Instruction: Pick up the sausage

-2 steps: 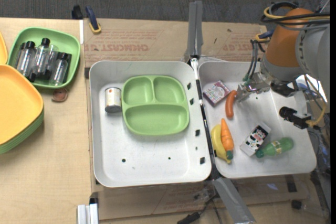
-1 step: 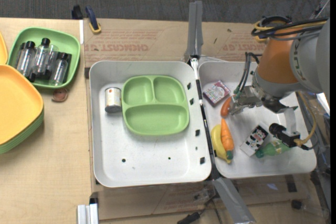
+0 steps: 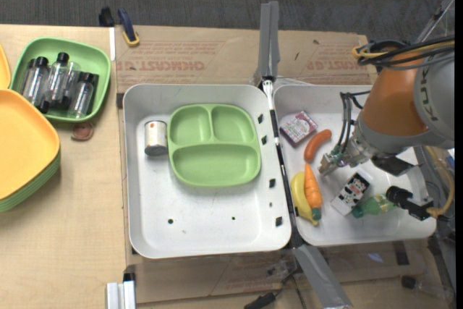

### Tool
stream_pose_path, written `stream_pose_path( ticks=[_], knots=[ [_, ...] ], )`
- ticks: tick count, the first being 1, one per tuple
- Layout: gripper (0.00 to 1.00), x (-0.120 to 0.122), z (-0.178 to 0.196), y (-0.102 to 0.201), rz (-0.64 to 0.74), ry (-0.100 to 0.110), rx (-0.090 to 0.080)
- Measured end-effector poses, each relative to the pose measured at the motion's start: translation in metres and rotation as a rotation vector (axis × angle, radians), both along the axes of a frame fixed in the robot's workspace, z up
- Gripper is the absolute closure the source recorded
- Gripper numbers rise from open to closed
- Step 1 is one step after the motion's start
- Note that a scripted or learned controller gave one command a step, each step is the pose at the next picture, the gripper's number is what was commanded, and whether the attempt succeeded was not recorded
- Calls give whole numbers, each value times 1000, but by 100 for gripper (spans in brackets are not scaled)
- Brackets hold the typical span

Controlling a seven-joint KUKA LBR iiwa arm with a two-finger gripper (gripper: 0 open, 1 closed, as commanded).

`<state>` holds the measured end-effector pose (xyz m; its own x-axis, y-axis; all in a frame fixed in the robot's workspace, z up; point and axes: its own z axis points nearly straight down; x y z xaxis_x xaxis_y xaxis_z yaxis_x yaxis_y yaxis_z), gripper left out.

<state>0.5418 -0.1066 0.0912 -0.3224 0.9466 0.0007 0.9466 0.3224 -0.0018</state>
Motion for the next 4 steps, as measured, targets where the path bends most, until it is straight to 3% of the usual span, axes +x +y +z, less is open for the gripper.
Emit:
stream_pose_path(
  ticks=[1, 2, 3, 4],
  knots=[
    [100, 31, 0, 4, -125, -1, -1],
    [100, 31, 9, 3, -126, -1, -2],
    [100, 52, 0, 9, -124, -2, -2],
    [100, 26, 17, -83, -76, -3, -2]
  ],
)
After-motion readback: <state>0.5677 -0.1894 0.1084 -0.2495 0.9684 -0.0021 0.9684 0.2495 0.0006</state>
